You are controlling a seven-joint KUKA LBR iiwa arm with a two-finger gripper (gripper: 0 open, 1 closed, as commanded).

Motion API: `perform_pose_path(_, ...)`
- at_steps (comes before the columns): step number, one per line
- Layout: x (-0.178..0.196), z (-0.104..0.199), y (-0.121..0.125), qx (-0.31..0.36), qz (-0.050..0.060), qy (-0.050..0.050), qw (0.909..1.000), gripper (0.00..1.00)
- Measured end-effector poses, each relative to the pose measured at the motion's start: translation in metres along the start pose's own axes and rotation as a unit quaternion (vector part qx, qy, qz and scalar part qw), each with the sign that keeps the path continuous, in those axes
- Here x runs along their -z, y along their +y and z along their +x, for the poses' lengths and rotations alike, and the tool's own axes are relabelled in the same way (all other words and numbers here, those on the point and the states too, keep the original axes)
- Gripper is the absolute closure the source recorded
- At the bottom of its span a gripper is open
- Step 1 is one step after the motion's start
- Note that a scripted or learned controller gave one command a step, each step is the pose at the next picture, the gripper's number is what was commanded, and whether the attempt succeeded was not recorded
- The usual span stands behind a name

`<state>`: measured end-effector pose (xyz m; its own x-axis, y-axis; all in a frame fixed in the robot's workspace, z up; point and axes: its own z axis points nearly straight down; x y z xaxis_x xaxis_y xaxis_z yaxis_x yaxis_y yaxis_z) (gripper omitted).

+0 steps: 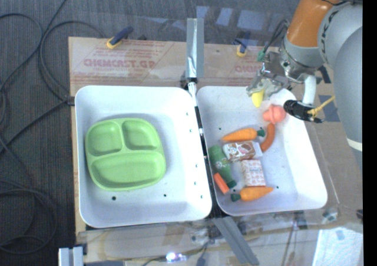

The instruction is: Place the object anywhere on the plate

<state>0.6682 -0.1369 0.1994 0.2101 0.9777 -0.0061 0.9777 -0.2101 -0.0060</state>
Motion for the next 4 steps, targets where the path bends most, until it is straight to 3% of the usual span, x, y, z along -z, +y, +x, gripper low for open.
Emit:
perform_pose_path(1, -0.021, 0.062, -0.038, 0.046, 0.001, 0.002, 0.9990, 1.00)
perform_pose_path(2, 0.035, 0.118, -0.107, 0.214, -0.001, 0.002, 0.9768, 1.00)
perform_pose_path(3, 0.092, 0.152, -0.170, 0.360, -0.002, 0.002, 0.9330, 1.00)
perform_pose_path(4, 0.017, 0.236, -0.218, 0.399, -0.001, 0.002, 0.9170, 1.00)
